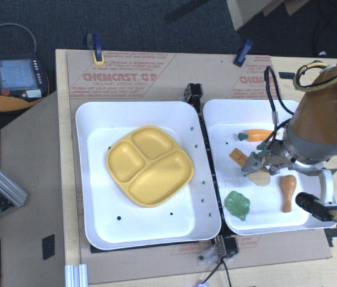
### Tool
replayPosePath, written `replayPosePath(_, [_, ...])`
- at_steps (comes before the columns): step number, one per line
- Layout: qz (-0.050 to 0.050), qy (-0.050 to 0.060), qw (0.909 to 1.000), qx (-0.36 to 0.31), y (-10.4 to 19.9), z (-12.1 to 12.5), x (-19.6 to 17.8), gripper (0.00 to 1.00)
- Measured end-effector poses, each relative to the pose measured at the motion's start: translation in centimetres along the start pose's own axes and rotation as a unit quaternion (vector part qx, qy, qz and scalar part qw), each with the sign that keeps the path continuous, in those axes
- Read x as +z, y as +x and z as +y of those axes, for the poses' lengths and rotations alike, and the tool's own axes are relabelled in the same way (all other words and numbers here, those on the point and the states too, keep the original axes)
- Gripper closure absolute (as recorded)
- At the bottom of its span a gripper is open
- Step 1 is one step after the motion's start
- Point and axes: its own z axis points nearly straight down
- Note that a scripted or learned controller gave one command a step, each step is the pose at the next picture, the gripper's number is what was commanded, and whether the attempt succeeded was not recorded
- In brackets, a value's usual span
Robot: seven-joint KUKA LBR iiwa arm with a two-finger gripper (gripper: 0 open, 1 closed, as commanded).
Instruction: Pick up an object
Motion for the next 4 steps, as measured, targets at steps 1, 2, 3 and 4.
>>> replayPosePath(1, [0.0,0.0,1.0,0.0,0.4,-0.1,-6.3,1.0])
replayPosePath(2, [0.0,0.0,1.0,0.0,0.4,0.0,-9.5,1.0])
replayPosePath(3, [0.002,0.005,1.0,-0.002,5.8,0.9,-7.9,1.0])
replayPosePath(4, [0.002,0.005,1.0,-0.002,11.1,1.0,-6.7,1.0])
